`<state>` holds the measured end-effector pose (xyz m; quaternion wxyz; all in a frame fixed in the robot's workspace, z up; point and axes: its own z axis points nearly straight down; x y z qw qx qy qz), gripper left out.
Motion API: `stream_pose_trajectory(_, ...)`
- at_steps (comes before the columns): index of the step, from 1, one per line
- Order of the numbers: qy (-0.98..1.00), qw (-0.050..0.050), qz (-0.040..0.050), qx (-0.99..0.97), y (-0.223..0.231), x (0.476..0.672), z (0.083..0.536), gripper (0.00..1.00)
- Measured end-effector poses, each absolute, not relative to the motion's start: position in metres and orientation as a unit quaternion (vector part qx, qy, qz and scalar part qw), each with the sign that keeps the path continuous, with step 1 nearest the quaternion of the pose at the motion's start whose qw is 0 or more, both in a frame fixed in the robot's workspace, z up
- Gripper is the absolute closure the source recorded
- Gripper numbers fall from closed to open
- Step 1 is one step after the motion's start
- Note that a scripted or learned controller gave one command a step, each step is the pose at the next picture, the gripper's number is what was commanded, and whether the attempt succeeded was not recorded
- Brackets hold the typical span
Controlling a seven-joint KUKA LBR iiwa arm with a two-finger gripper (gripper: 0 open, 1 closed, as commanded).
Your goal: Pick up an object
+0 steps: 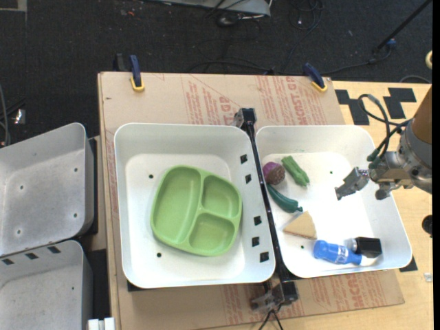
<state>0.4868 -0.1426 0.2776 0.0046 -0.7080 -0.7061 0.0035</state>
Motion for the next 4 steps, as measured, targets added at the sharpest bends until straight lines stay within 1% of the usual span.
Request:
stream_pose_trajectory(1, -0.707, 0.000, 0.0003, -0.707, -0.142, 0.489, 0.283, 0.00)
stream_pose_trajectory(2, -0.706, 0.002, 0.0012, -0.708, -0.146, 0.480, 0.227, 0.00)
stream_pose_trajectory(3, -0.707, 0.001, 0.0006, -0.708, -0.150, 0.483, 0.184, 0.00)
stream_pose_trajectory(4, -0.707, 0.001, 0.0005, -0.708, -0.147, 0.487, 0.122, 0.00)
